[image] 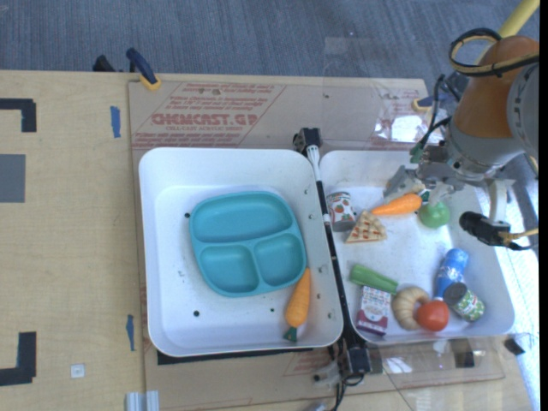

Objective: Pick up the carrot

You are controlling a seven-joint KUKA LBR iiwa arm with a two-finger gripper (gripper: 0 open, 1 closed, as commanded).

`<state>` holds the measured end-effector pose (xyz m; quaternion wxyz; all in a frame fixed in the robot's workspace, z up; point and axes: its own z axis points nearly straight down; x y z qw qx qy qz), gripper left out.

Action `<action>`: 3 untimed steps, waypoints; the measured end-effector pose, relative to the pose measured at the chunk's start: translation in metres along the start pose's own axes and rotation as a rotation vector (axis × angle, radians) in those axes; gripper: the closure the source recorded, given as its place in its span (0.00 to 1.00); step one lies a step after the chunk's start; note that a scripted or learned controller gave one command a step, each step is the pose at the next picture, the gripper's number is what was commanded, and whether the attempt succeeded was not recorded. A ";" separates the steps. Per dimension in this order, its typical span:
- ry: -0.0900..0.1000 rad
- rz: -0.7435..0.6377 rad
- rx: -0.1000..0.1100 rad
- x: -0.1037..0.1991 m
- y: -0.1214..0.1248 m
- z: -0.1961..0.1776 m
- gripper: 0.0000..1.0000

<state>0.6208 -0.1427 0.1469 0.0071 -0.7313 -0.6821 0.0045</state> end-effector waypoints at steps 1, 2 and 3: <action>-0.001 0.207 -0.018 -0.035 0.012 0.049 0.00; -0.002 0.205 -0.017 -0.035 0.012 0.040 1.00; 0.003 0.452 -0.023 0.047 0.021 -0.057 1.00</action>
